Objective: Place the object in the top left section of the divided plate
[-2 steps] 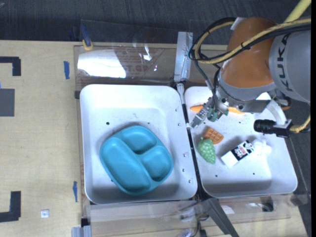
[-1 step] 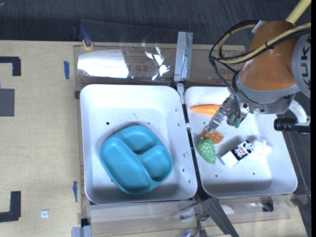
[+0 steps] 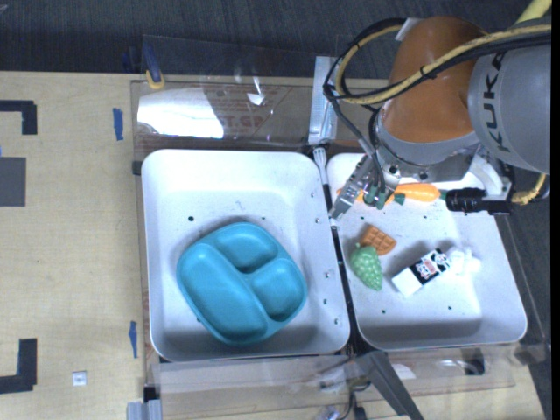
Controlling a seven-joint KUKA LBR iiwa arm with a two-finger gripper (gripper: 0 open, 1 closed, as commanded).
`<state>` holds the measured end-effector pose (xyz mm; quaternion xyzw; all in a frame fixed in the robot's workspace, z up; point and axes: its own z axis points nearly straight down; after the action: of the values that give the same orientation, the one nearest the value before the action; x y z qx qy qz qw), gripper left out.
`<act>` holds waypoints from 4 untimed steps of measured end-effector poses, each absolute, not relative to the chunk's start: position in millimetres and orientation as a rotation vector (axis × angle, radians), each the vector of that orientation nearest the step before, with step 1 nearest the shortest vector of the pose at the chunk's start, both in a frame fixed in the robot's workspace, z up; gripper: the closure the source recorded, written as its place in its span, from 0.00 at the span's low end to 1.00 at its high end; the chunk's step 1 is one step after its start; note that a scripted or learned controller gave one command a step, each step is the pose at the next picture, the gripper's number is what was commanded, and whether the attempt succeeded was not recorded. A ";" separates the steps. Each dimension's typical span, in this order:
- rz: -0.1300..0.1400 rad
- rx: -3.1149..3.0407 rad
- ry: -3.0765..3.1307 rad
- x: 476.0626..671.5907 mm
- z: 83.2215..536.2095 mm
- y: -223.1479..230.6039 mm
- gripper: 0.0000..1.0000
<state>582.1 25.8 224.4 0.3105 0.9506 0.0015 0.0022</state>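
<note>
Pincer (image 3: 360, 191) low over right bin's (image 3: 490, 322) upper-left corner

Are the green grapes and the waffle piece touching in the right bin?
Touching. In the camera view the green grapes lie against the lower edge of the waffle piece, with no white bin floor visible between them.
</note>
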 end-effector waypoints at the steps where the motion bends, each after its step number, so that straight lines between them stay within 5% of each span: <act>1: -0.001 0.959 2.989 535.9 236.3 -36.5 1.00; 2: 0.004 0.870 3.013 590.8 253.2 4.5 1.00; 4: 0.001 0.866 3.021 559.1 184.0 14.9 1.00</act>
<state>559.1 14.9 184.0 0.2756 0.9613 0.0002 -0.0005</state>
